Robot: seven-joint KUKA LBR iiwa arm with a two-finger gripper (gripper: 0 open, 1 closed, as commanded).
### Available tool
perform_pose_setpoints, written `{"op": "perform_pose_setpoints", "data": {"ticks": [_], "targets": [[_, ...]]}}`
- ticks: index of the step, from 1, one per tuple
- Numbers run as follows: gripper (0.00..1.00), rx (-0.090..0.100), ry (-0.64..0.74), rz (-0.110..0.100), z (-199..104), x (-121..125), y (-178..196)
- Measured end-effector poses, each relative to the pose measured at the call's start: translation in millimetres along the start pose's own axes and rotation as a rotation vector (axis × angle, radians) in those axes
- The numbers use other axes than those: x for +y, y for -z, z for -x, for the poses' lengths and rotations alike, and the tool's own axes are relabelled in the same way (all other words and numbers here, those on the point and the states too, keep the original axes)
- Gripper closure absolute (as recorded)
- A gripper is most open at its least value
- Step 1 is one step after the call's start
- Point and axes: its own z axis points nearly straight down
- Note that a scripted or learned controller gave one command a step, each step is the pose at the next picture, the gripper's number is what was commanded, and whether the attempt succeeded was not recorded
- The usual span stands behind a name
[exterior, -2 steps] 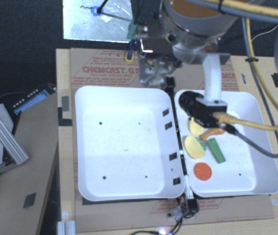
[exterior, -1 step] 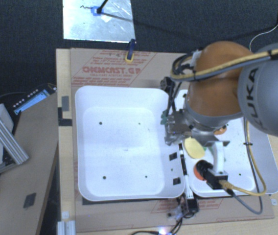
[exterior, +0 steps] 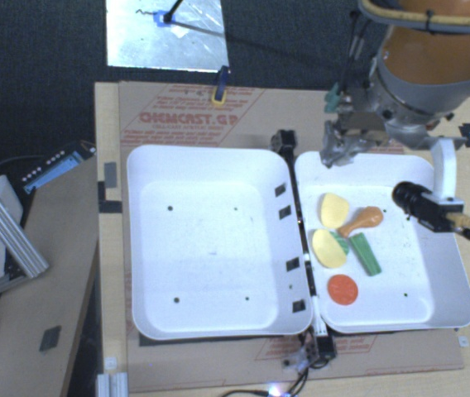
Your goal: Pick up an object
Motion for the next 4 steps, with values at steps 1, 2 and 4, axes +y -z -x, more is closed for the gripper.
{"op": "perform_pose_setpoints", "data": {"ticks": [1, 2, 4], "targets": [[1.0, -0.001, 0.01, -0.028, -79.3, -32.9, -88.6], [1.0, -0.002, 0.009, -0.029, -156.6, -45.5, -174.7], [1.0, 0.007, 0.006, -0.002, -120.6, -37.5, 18.5]]}}
